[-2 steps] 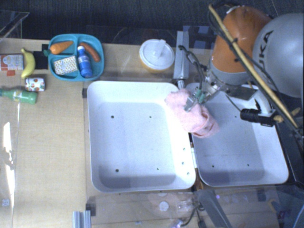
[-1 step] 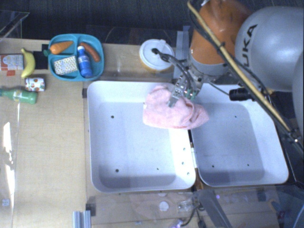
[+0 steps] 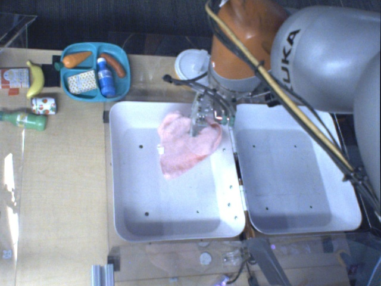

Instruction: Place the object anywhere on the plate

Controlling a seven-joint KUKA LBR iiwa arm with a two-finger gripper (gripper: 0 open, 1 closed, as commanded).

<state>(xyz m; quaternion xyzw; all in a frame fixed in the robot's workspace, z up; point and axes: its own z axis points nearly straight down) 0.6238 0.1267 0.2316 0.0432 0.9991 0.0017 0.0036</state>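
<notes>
Camera view: pincer (image 3: 199,124) hangs over the crumpled pink cloth (image 3: 186,143) in the left white bin (image 3: 128,177); whether anything is gripped, cannot tell. Pinch a raised fold, lift straight.

Quick count: two white bins (image 3: 140,219) on the bench (image 3: 53,207), one pink cloth (image 3: 181,148) right under the claw (image 3: 199,124), one white cup (image 3: 190,64) just behind it, plus one blue divided plate (image 3: 122,58), one banana (image 3: 36,79), one can (image 3: 43,105) and one green bottle (image 3: 24,120) way off left.
</notes>
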